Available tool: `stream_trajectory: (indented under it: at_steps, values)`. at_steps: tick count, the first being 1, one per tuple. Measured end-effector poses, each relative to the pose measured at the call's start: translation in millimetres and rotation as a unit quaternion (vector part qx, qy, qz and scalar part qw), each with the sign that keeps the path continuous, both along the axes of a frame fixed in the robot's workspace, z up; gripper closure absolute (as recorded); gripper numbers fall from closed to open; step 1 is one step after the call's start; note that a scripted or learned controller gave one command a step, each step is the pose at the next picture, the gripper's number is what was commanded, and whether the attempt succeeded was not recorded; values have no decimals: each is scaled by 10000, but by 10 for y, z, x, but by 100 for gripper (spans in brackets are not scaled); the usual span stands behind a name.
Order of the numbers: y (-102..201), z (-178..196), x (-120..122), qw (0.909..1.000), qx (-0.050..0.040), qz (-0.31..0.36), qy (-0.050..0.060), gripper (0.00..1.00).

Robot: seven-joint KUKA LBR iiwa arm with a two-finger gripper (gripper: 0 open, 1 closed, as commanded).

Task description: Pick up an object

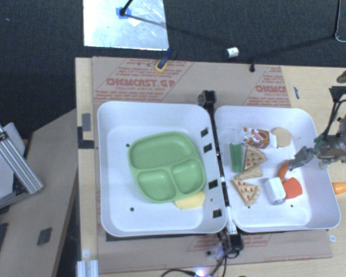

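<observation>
The right bin (314, 215) holds several toy food items: a green block (236, 157), two waffle-patterned wedges (254, 157) (246, 191), a brown and white packet (256, 137), a tan disc (281, 137), a white block (274, 190) and an orange-red piece (292, 187). My gripper (300, 158) reaches in from the right and hangs low over the bin's right half. It is just above and right of a small orange piece (284, 169). Nothing can be seen in its grasp.
The left bin (112, 172) carries a green divided plate (166, 166) with a pale yellow piece (190, 201) at its lower edge. A black divider (214, 154) joins the two bins. An orange shape (343, 186) lies beyond the right bin's rim.
</observation>
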State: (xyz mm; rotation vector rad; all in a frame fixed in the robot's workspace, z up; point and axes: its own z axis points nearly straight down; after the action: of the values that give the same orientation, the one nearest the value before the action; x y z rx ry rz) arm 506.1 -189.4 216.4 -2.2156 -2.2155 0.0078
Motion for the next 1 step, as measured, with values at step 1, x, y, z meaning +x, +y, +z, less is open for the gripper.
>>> stream_trajectory:
  at_steps: [1]
  values:
    - [3, 55, 27, 10000, -14, 17, -54, 0]
